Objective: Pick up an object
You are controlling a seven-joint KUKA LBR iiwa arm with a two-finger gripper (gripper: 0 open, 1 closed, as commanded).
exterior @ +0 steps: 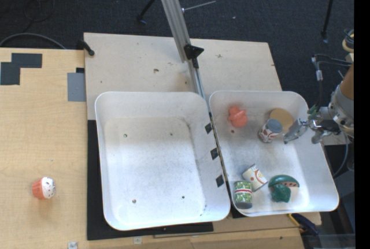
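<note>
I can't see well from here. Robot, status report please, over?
Gripper at right bin's right edge, holding nothing. Nearest: cup beside tan disc. Orange toy, green can farther off. Path clear.

left bin open, right bin cluttered along edges

objects in right bin — left bin beside
</note>
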